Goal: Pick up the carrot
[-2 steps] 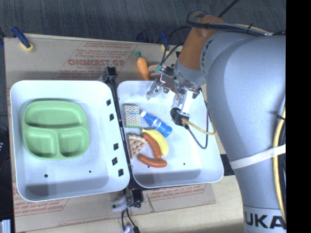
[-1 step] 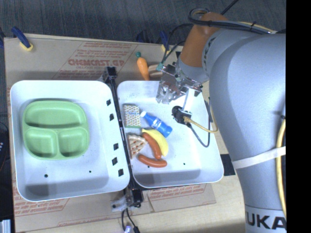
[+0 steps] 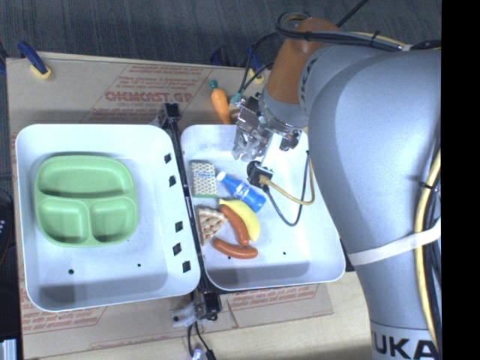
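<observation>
Pincer (image 3: 246, 150) hovers beside one carrot (image 3: 219, 104), two sausages (image 3: 235, 236).

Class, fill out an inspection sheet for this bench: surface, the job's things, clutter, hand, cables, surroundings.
Surface: brown board bearing two white bins.
Job's things: carrot lies outside, behind the right bin.
Clutter: banana, two sausages, blue bottle, waffle-like pieces; green tray in the left bin.
Hand: hand above the right bin's far edge, beside the carrot.
Cables: yellow cable loops below the hand.
Surroundings: dark carpet.
</observation>
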### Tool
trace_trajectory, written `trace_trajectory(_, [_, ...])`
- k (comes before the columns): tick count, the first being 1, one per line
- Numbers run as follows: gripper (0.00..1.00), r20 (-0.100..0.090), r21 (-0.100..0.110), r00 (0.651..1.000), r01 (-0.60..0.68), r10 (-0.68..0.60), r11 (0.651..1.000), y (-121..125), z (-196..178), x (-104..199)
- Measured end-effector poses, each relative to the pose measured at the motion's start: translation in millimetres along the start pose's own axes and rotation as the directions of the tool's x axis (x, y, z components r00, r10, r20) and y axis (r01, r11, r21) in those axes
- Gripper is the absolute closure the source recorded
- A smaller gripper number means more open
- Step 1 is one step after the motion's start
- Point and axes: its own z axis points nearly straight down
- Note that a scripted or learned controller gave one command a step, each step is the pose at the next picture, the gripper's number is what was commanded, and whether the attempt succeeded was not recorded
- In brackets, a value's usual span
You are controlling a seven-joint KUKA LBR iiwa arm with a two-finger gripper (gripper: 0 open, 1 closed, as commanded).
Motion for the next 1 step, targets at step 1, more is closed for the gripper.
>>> trace_trajectory(1, [1.0, -0.002, -0.001, 1.0, 0.012, -0.012, 1.0, -76.4, -49.1, 64.3])
